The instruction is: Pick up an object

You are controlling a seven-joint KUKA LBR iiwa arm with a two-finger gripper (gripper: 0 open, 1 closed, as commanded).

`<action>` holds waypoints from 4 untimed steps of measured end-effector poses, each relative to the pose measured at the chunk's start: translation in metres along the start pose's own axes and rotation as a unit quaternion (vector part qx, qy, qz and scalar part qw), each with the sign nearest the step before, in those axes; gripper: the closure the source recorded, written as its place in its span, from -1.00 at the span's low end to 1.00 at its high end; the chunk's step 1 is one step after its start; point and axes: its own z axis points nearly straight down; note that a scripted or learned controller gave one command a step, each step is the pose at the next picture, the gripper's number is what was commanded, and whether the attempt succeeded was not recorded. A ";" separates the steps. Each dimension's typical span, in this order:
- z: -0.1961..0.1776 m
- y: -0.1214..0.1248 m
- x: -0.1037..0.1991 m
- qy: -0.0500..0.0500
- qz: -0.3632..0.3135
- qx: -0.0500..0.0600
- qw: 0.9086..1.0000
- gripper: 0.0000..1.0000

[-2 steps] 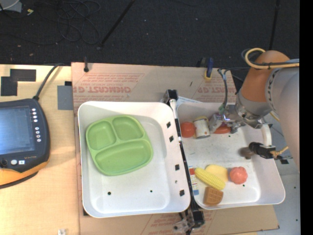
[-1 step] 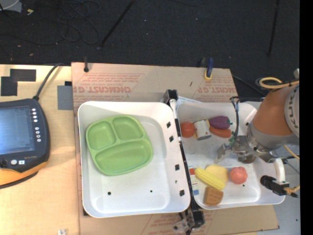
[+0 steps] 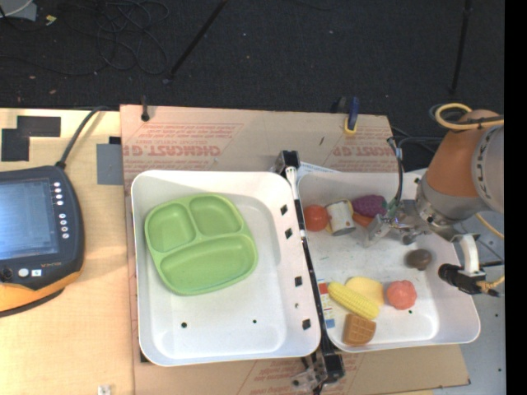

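The claw is down inside the right bin, near its far edge, just beside the purple toy and the white can. At this slant I cannot tell whether it is apart or together, and nothing shows between it. So the pick looks not yet done: every toy lies on the bin floor, with the corn, ball and waffle toward the near edge.
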 end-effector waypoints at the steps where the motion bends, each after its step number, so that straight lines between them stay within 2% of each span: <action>1: 0.000 0.048 0.045 0.001 0.000 0.001 1.000 -1.00; 2: -0.011 0.047 0.043 0.001 0.000 0.002 1.000 1.00; 3: -0.003 0.048 0.085 -0.007 0.003 -0.003 1.000 1.00; 4: -0.004 0.048 0.086 -0.004 0.003 -0.002 1.000 -1.00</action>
